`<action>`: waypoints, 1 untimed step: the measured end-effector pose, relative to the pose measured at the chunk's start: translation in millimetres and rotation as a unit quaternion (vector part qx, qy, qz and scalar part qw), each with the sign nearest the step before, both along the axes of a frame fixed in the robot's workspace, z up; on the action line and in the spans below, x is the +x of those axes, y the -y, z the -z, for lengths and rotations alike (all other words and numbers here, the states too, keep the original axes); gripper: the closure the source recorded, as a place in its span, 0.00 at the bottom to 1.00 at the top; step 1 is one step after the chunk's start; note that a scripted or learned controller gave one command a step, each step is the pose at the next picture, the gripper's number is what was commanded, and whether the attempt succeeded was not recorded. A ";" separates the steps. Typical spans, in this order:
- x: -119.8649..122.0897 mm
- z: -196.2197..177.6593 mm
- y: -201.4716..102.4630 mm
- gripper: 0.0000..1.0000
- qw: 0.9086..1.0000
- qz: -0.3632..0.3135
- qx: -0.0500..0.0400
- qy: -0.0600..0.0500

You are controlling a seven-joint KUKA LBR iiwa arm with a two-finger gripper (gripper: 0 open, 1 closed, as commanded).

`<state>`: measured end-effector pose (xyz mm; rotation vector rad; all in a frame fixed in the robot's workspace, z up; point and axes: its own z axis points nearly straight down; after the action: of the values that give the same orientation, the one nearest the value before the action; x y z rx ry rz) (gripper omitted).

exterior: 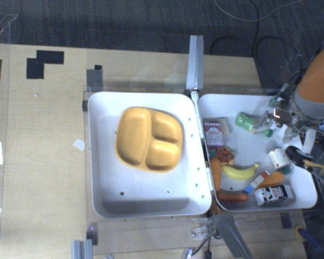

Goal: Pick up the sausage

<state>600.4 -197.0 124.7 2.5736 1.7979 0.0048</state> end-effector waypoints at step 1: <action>8.2 35.8 -66.6 0.00 0.992 -0.128 -0.002 0.003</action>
<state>608.6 -130.4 88.9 2.3172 2.1085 0.0111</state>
